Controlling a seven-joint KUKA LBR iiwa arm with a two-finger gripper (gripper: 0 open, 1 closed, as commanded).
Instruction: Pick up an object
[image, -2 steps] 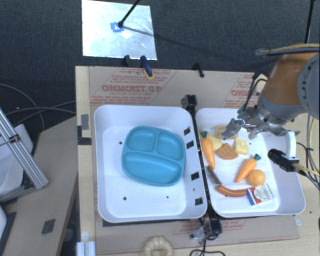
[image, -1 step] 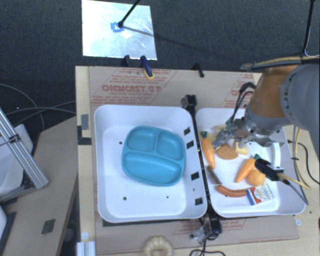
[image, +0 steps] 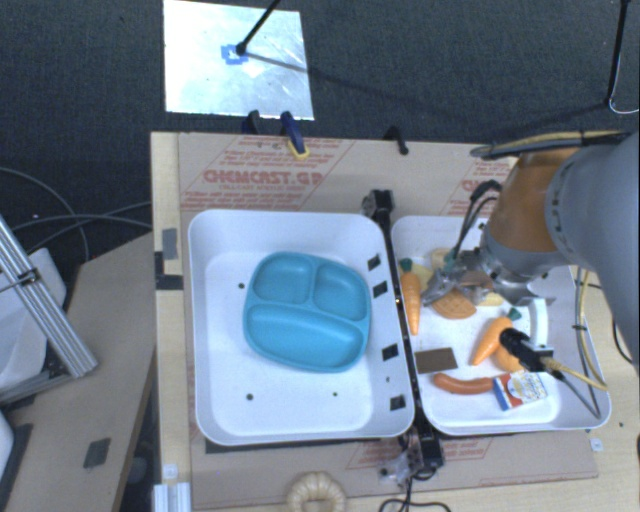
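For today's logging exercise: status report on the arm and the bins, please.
Pincer low in right bin, above the round cracker. Carrots, sausage crowd close. Blue tray alone in left bin.

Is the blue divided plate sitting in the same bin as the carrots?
No, the blue plate lies in the left bin, while the carrots lie in the right bin.

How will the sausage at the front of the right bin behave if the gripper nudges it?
The sausage is a smooth rounded cylinder lying flat, so it probably rolls or slides. It looks like glossy plastic, likely light and slippery. The brown card and small carton nearby may stop it.
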